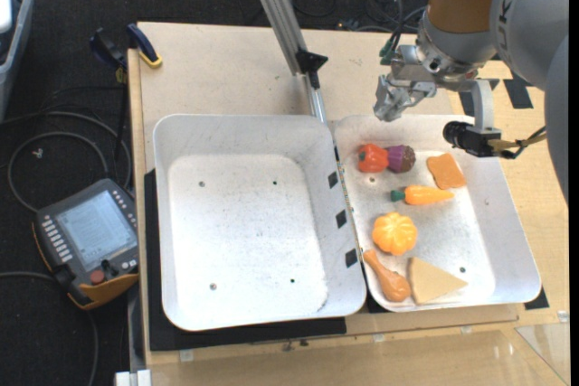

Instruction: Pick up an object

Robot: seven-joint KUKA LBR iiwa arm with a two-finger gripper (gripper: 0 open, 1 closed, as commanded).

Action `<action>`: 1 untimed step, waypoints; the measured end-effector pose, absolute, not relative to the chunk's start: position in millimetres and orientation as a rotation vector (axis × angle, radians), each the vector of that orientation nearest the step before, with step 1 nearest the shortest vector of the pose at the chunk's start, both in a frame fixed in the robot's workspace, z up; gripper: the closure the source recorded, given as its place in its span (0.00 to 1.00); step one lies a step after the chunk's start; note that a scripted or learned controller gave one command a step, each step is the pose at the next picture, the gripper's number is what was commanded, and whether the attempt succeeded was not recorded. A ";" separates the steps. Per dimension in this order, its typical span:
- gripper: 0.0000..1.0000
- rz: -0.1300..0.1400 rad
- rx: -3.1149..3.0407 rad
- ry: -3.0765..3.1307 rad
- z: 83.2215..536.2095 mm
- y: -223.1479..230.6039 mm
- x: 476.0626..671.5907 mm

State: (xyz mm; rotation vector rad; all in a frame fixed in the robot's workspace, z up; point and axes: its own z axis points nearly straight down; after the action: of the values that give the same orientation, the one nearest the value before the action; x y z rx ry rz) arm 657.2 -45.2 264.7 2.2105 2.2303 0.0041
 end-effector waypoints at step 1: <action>1.00 0.000 2.214 2.232 244.6 8.8 661.1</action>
State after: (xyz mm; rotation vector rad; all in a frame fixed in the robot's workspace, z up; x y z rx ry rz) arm 661.1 8.8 244.6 2.2142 2.2325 -0.0005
